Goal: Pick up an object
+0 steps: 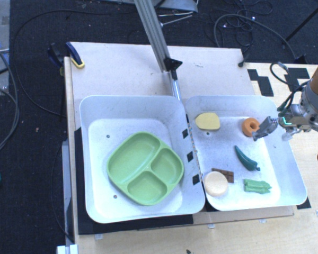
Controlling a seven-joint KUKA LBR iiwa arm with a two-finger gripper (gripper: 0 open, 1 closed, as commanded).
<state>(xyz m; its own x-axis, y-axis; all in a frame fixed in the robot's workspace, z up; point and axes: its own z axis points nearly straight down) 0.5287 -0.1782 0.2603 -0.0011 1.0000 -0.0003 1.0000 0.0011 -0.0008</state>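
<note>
Gripper (274,126) sits over the right bin's (286,163) right edge, just beside the orange ring (250,126); finger state cannot be told. Ring lies in the right bin; green divided plate (144,168) in the left bin (95,142).

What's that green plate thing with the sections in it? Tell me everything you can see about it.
The green tray is a pale green divided plate, smooth and matte like plastic, with rounded corners and raised ridges splitting it into three compartments: one long one along its left side and two smaller ones on its right. All three look bare. It lies flat and upright, turned at a slant, on the floor of the left bin, near the middle. Only the bin floor touches it.
</note>
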